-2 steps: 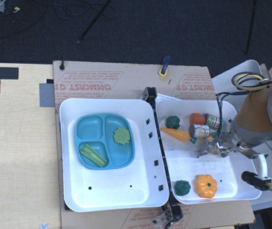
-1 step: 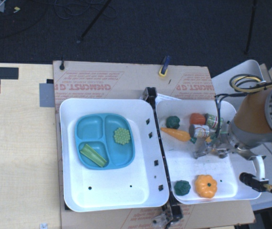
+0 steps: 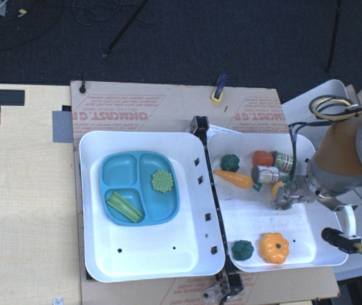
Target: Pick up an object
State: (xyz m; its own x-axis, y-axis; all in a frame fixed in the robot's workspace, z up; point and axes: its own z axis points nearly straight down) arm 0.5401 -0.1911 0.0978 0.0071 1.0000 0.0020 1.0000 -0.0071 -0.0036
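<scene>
Here we are watching the metal two-finger gripper [image 3: 285, 199] hovering at frame right beside the small labelled tin can [image 3: 265, 175]; its spread we cannot tell, so it is risking nudging the can away

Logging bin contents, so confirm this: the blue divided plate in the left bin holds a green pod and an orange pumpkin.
One thing is wrong. The blue divided plate in the left bin holds the green pod and a round green piece, not a pumpkin. The camera view shows the orange pumpkin in the right bin.
</scene>
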